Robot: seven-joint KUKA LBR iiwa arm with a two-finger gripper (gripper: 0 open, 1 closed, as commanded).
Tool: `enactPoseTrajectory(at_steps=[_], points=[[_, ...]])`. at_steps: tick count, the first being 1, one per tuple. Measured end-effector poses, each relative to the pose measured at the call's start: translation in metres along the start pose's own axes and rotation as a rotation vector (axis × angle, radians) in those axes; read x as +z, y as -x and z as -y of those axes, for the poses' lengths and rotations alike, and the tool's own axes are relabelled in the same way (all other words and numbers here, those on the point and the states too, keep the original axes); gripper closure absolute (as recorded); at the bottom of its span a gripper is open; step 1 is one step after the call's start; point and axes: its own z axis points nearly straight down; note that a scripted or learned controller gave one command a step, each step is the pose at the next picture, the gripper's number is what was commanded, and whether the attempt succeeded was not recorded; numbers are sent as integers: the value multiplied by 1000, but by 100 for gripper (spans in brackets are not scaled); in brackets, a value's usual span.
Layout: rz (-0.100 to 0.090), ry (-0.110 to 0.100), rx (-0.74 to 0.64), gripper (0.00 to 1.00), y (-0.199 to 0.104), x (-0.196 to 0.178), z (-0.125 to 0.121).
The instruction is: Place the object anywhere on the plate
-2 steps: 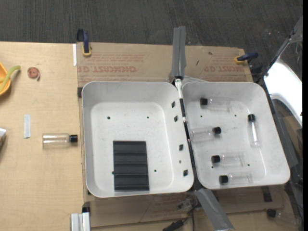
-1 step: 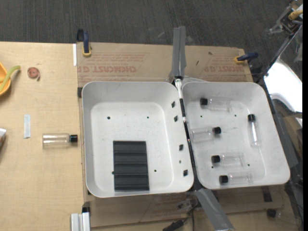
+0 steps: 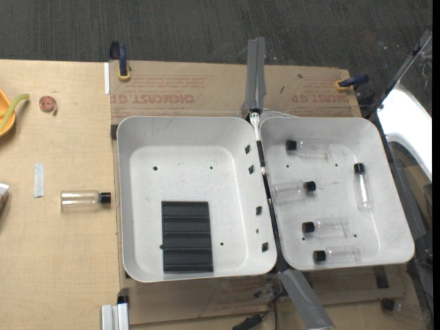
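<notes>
Clear vials lie in the right bin [image 3: 385,184]: one [image 3: 361,184] lengthwise, cap up-frame; four [image 3: 323,229] crosswise, caps left. Left bin [image 3: 137,184] holds a black ribbed plate [image 3: 185,237]. Gripper state: cannot tell.

I count two white bins, the left bin [image 3: 130,184] and the right bin [image 3: 385,184], one dark ribbed plate [image 3: 185,237], five clear vials [image 3: 306,148] with black caps in the right bin, and one more vial [image 3: 84,199] on the tabletop [image 3: 55,267].
</notes>
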Motion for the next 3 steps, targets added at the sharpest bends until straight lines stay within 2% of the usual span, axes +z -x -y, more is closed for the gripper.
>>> enactPoseTrajectory(at_steps=[1,2,3], points=[[-2,0,150,0,-22,-1,9],[-2,0,185,0,-11,-1,-18],[-1,0,184,0,61,-1,11]])
